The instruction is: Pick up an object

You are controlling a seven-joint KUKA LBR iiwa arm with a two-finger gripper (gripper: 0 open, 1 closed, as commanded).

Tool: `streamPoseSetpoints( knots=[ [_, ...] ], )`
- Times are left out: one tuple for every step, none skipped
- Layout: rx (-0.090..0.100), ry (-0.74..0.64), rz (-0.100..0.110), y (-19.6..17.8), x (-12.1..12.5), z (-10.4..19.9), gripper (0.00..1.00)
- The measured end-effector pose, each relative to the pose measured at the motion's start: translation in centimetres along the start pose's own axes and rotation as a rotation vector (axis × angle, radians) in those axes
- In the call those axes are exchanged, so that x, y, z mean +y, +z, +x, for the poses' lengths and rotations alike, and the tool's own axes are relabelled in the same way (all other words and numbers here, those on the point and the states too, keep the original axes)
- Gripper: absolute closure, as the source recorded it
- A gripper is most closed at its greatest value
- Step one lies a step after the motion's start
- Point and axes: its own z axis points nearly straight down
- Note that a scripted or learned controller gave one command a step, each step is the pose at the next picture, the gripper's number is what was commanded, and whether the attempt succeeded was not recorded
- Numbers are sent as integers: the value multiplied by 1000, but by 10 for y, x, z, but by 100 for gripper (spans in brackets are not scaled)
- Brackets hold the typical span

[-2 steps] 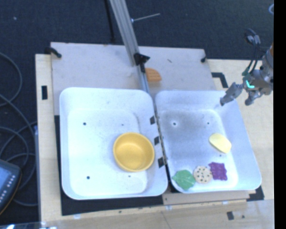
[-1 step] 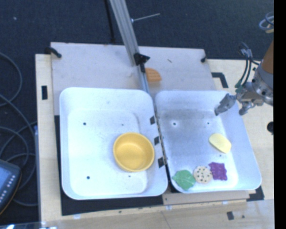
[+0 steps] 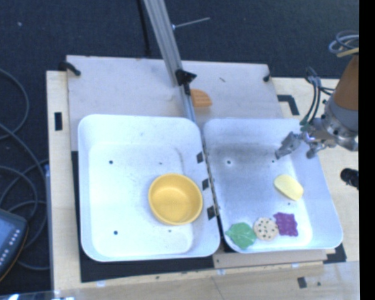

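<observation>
Pincer [image 3: 299,145] spread wide, holding nothing, poised over right bin [image 3: 250,167] near its far right edge, likely lining up on yellow piece [image 3: 288,187] just nearer.

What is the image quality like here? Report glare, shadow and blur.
Camera view: both white bins are brightly lit, with the left bin near washed out; a grey smudge or shadow darkens the right bin floor; the tool looks soft, and the small items along the right bin's near edge lack fine detail; the floor around the bench is dark.
</observation>
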Motion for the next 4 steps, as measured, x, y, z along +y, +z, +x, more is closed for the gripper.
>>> streamPoseSetpoints(
  knots=[
    [0, 2, 0, 43, 3, -1, 0],
    [-1, 2, -8, 28, 5, -2, 100],
    [0, -6, -11, -31, 6, 6, 100],
    [0, -7, -10, -72, 8, 5, 100]
  ],
)
